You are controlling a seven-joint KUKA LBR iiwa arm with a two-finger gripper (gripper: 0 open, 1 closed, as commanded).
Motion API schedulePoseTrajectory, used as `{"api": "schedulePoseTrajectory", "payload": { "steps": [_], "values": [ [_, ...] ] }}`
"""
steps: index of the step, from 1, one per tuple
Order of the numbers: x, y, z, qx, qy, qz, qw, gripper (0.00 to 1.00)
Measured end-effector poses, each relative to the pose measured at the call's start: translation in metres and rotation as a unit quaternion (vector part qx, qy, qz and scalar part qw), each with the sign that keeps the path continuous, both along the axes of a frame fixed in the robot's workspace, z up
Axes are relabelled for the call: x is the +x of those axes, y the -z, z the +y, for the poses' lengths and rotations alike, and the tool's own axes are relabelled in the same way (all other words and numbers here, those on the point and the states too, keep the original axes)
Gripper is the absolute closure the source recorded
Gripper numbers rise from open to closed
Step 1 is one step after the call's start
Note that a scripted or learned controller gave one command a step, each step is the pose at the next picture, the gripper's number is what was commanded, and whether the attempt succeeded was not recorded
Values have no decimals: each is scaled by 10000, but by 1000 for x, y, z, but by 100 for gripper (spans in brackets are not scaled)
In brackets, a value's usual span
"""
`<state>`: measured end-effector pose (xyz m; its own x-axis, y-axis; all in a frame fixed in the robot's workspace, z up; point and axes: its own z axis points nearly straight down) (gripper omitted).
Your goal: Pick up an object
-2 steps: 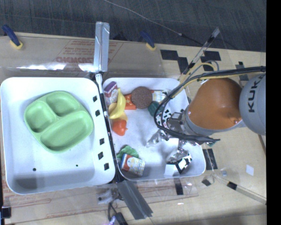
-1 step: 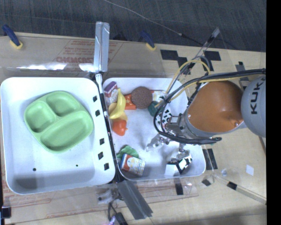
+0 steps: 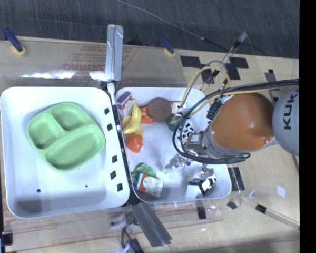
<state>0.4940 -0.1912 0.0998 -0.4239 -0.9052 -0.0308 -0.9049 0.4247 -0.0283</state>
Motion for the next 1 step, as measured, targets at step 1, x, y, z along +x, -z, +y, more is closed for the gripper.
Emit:
{"api": "schedulePoseTrajectory", "payload": {
  "steps": [1],
  "values": [
    [-1,1,1,-2,-295,-6,9996,0]
  ]
}}
